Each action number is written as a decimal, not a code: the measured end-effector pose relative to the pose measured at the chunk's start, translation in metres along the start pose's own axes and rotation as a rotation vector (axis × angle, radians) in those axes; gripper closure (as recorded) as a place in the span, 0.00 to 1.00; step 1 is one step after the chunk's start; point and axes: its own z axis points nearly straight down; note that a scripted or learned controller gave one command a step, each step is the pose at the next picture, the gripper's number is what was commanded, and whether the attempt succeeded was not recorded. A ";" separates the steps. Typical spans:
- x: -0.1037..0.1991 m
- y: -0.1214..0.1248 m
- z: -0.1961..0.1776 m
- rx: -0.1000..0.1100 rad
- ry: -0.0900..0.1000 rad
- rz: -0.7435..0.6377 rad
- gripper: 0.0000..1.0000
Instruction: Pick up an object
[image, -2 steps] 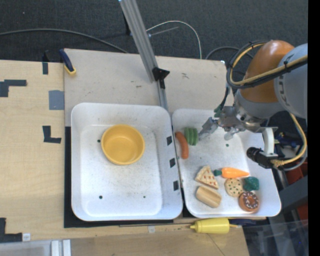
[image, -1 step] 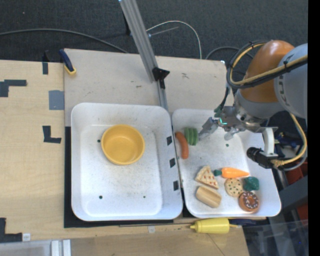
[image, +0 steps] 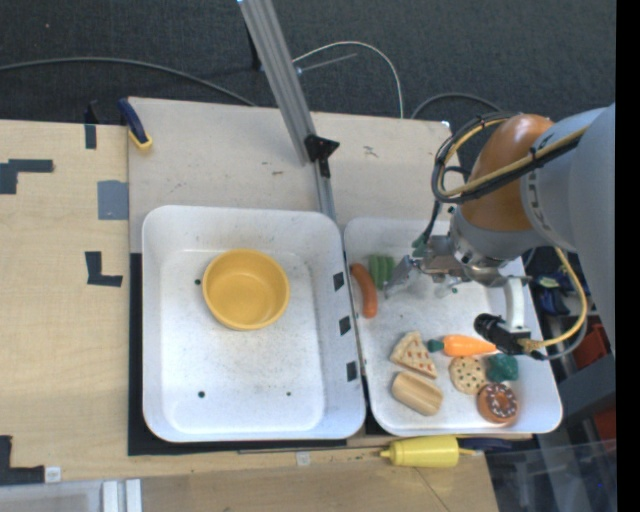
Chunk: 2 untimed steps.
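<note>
Pale wood and a beige board make up the worktop (image: 60, 300), with dark carpet beyond its far edge; two shallow white bins sit side by side on it. Inside the left bin (image: 165, 400) is a yellow bowl (image: 246, 288), upright, toward the far left. On the floor of the right bin (image: 540, 410) lie a sausage (image: 364, 290) against the left wall, a green piece (image: 381, 269) just right of it, a pizza slice (image: 413, 354), a bread roll (image: 416, 393), a cracker (image: 466, 374), a carrot (image: 468, 346), and a chocolate doughnut (image: 497, 403) in the near right corner. A yellow bottle (image: 424, 452) lies on the worktop just outside that bin's near wall. At the far end of the right bin the hand (image: 400, 277) hangs just right of the green piece; I cannot tell how it is set, and no object shows in it.
</note>
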 end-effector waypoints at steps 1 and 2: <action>0.000 0.001 0.049 -0.007 -0.001 -0.001 0.00; 0.001 0.001 0.038 -0.006 0.000 -0.002 1.00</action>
